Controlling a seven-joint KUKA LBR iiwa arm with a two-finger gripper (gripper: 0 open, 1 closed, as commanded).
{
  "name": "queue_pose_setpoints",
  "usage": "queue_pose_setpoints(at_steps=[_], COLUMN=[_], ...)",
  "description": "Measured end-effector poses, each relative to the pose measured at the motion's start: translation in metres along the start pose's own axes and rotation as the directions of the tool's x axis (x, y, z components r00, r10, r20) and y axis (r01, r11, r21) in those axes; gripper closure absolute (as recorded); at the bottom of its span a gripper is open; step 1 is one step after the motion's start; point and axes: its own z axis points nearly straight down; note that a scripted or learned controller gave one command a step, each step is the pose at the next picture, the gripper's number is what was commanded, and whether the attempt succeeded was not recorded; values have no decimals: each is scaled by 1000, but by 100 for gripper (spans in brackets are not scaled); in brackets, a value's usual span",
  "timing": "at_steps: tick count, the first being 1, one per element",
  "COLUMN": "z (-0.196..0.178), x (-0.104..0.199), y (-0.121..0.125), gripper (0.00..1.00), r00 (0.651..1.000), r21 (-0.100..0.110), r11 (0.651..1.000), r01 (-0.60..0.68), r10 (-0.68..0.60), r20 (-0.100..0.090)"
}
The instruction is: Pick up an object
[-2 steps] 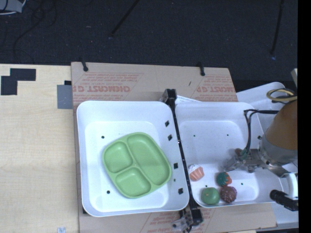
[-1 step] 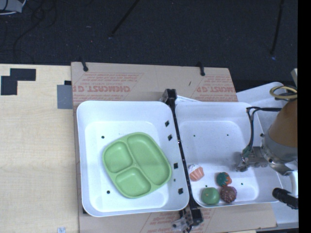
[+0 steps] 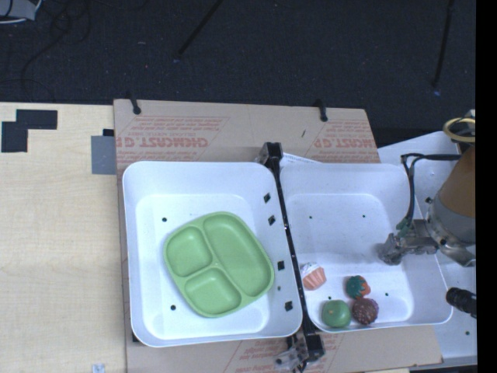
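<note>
Gripper (image 3: 393, 250) sits at the right bin's (image 3: 342, 179) right wall; whether it is open I cannot tell. Targets cluster lower right: green ball (image 3: 336, 313), dark red ball (image 3: 365, 311), teal toy (image 3: 357, 287), cupcake (image 3: 313, 275). Better to take the cupcake, standing apart; the others crowd the lower rim.

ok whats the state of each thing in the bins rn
green tray: flat in left bin, compartments bare
cupcake: on its side, right bin
green ball: resting loose
brown ball: loose, touching green ball
teal toy: loose
gripper: low over right bin, holding nothing
</note>
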Motion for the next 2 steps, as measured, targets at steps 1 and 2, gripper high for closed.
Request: queue_pose_setpoints(at_steps=[1, 2], z=[-60, -105], x=[-7, -8], y=[5, 5], gripper=[100, 100], r00=[1000, 1000], r21=[-2, -2], r11=[1000, 1000], r01=[-1, 1], r10=[1, -1], r20=[2, 1])
